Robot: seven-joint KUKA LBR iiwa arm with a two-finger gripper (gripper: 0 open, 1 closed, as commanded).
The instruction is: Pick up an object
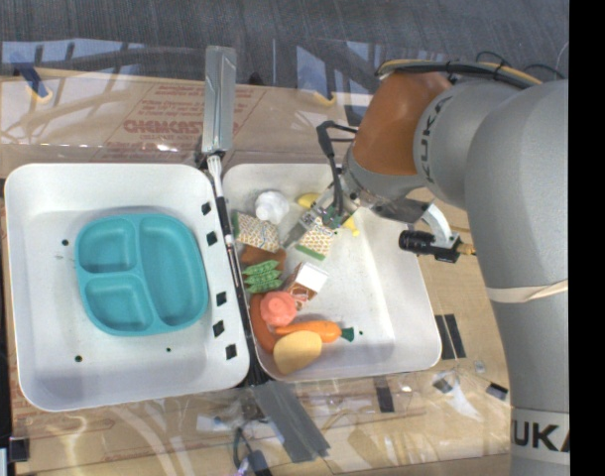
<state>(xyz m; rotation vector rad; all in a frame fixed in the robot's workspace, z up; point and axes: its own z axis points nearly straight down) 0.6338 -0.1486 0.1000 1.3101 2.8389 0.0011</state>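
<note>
My gripper (312,228) hangs low over the back middle of the right bin (407,305), reaching in from the grey arm with the orange band (402,122). Directly under its tip lies a small patterned packet (318,244); whether it is touching or holding it is hidden. Around it lie a white lump (271,204), a yellow piece (307,201), a second patterned packet (256,232), green pods (261,270), a white tag-like box (309,279), a pink toy (278,308), a carrot (318,331) and a yellow lemon-like piece (297,351).
The left bin (35,365) holds a teal divided plate (141,271). A black-clipped divider wall (223,266) separates the two bins. The right half of the right bin's floor is bare white. The arm's bulk covers the bench at the right.
</note>
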